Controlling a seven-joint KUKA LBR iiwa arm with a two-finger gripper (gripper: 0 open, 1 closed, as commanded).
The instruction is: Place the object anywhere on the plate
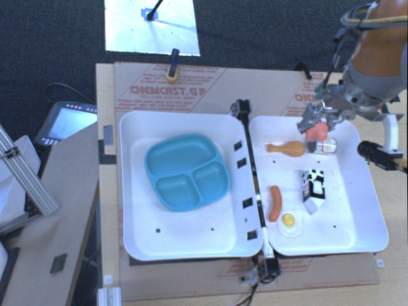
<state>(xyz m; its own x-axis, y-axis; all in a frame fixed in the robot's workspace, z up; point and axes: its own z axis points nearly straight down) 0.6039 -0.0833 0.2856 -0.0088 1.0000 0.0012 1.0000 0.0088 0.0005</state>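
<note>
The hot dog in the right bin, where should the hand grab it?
Across its middle, coming straight down. The hot dog lies flat, long and thin, running up-down in view; its narrow width suits the fingers. The fried egg sits near its lower end.

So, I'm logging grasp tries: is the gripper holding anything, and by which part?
Yes. The gripper holds a small pink object by its top, above the right bin. What the object is cannot be told.
</note>
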